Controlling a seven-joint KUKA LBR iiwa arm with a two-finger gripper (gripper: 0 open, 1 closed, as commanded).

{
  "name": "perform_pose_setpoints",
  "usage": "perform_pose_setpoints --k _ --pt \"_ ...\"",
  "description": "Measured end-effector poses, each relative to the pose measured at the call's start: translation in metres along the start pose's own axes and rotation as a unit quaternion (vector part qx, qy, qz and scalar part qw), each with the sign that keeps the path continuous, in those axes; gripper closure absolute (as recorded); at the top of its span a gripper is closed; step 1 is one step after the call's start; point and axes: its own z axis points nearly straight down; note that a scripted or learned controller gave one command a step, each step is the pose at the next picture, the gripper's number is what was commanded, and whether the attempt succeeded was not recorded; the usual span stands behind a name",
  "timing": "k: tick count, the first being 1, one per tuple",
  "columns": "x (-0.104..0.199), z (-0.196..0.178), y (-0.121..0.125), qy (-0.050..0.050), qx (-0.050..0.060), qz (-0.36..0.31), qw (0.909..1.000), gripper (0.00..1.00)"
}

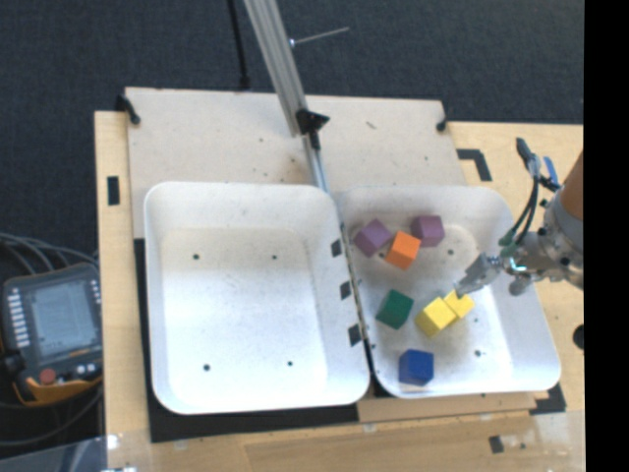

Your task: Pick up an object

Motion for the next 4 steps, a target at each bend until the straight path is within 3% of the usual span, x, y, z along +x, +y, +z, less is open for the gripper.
perform_pose_setpoints --k 1,4 --pt "0.0 -0.002 0.001 -0.001 -0.002 0.001 1.0 0.0" --pt "-0.006 0.166 0.005 0.0 0.001 0.002 1.0 0.0"
